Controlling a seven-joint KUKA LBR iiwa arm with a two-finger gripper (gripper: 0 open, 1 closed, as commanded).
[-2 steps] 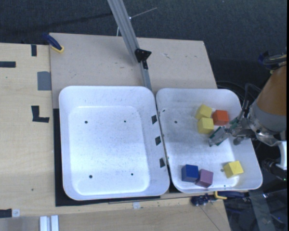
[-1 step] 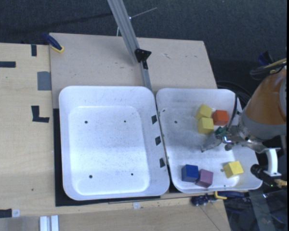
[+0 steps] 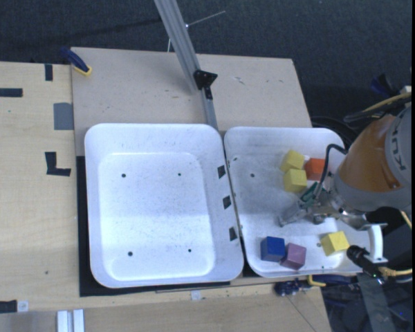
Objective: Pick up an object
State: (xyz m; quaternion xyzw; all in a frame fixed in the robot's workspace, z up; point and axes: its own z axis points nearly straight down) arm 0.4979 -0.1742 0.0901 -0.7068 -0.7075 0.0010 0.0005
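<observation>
The grey arm with its orange band [image 3: 373,159] reaches in from three o'clock and bends down into the right-hand shallow white bin [image 3: 259,147]. Its hand [image 3: 295,213] sits low over the bin floor near the middle of the bin's right half, metal fingers pointing toward nine o'clock. Whether the fingers are spread or clenched cannot be told from this angle, and no object can be seen between them.

The loose pieces all lie in that right bin. Two yellow blocks sit together at about twelve o'clock from the hand: the upper yellow block [image 3: 292,161] and the lower yellow block [image 3: 295,180], touching or nearly so. A small orange block [image 3: 315,167] lies just beside them at their three o'clock side, close against the arm. At about five o'clock from the hand rests a third yellow block [image 3: 334,242], near the bin's lower right rim. At roughly seven o'clock lie a blue cube [image 3: 272,247] and a purple cube [image 3: 294,255], side by side and touching, near the lower rim.

The left-hand white bin [image 3: 97,144] lies at nine o'clock of the right one, their rims meeting. Both rest on the pale wooden bench [image 3: 138,81]. A slanted grey metal bar [image 3: 180,33] crosses the bench from twelve o'clock toward the seam between the bins.
</observation>
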